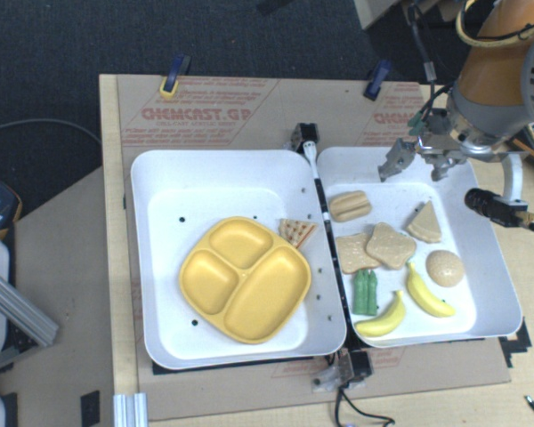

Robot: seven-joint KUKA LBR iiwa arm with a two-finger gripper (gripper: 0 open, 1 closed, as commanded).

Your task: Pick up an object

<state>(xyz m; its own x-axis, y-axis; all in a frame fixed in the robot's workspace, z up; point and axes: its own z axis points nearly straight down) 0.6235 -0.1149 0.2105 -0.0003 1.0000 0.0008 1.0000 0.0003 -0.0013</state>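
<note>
The grey arm's two-finger pincer (pixel 416 158) hangs at the upper right of the frame, fingers spread apart and holding nothing, above the far edge of the right shallow white bin (pixel 507 278).

Risk: the candidate objects lie crowded, several touching. A descent between them could nudge neighbours or close on two at once.

Left shallow white bin (pixel 156 238), centre-left: yellow three-compartment plastic plate (pixel 245 278); tan waffle-patterned wedge (pixel 295 231) beside its upper right rim.

Right bin, centre-right: two yellow toy bananas (pixel 380 318) (pixel 425 294), tan bread slices (pixel 390 245), hot-dog bun (pixel 350 205), green bean pod (pixel 365 290), round beige roll (pixel 445 268).
</note>
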